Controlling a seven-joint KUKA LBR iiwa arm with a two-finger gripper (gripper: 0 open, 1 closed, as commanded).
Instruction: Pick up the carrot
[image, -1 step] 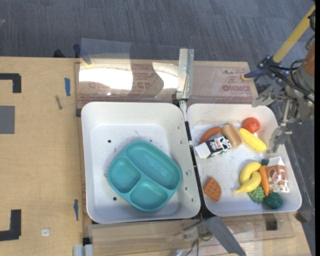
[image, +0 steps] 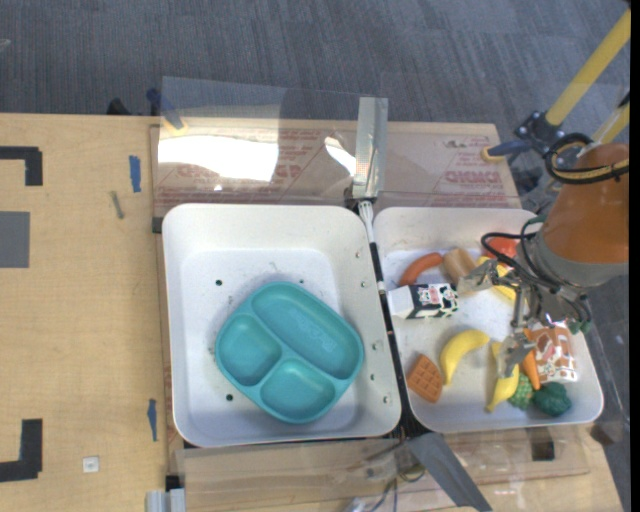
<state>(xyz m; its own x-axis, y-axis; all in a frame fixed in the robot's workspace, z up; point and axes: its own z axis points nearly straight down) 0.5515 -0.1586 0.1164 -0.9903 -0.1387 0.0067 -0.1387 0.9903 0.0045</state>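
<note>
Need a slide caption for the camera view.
Gripper over the carrot in the right bin; teal tray in the left.

Gripper (image: 519, 345) low in right bin (image: 590, 400), over carrot (image: 530, 372) beside broccoli (image: 550, 400). Bananas (image: 462, 352), waffle (image: 424, 378), milk carton (image: 425, 299) further left. Teal tray (image: 288, 348) in left bin (image: 190, 300).

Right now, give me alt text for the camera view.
The gripper hangs low over the right bin, beside the carrot, bananas and broccoli. The left bin holds a teal divided plate.
</note>
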